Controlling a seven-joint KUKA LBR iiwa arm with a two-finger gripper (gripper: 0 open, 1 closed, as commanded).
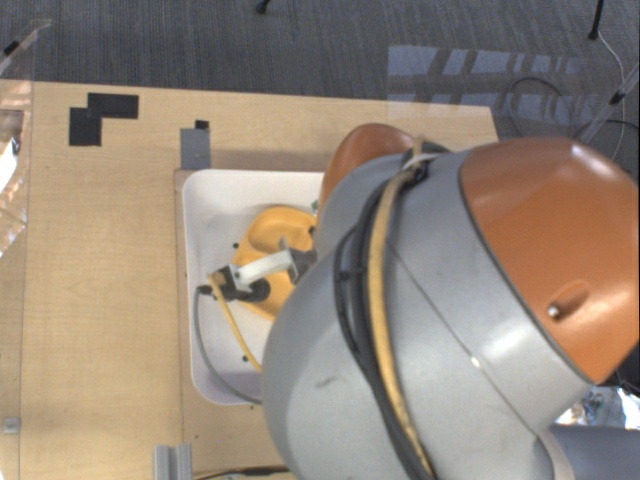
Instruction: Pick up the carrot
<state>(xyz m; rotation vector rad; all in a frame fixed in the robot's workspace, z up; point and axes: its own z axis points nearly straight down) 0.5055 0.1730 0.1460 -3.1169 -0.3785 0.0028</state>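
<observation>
The grey arm with its orange band (540,238) covers most of the view and reaches down into the left white bin (200,348). Its wrist ends over the bin's middle, where my gripper (292,266) is largely hidden under the arm. A yellow-orange rounded thing (272,230) lies in the bin right beside the wrist, partly covered. I cannot tell whether it is the carrot or whether the gripper touches it.
The bin's left wall and near left corner show bare white floor. Black L-shaped marks (100,118) and a small grey bracket (195,148) sit on the wooden bench (90,298) left of and behind the bin. The arm hides the right bin.
</observation>
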